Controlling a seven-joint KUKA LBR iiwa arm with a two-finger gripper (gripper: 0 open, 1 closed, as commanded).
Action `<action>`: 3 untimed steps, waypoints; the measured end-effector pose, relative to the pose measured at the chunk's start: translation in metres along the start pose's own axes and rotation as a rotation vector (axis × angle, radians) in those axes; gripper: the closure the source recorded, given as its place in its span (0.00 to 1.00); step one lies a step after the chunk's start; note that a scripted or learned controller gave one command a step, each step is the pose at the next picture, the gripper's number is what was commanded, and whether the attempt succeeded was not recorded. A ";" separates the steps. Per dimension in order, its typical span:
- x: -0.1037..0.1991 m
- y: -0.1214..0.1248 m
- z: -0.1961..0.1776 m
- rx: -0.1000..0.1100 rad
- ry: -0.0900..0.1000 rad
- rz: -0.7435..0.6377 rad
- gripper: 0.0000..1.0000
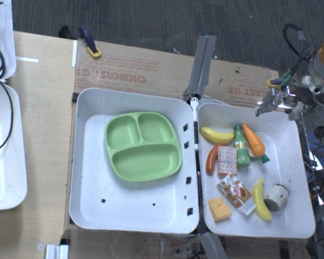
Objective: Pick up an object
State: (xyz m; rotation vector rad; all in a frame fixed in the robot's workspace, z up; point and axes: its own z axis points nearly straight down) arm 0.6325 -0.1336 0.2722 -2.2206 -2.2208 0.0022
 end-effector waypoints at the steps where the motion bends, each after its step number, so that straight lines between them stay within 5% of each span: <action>1: 0.016 -0.008 0.138 -0.010 -0.002 0.093 0.00; 2: -0.056 -0.035 0.181 -0.001 -0.001 0.116 0.00; 3: -0.056 -0.029 0.162 -0.016 -0.004 0.115 1.00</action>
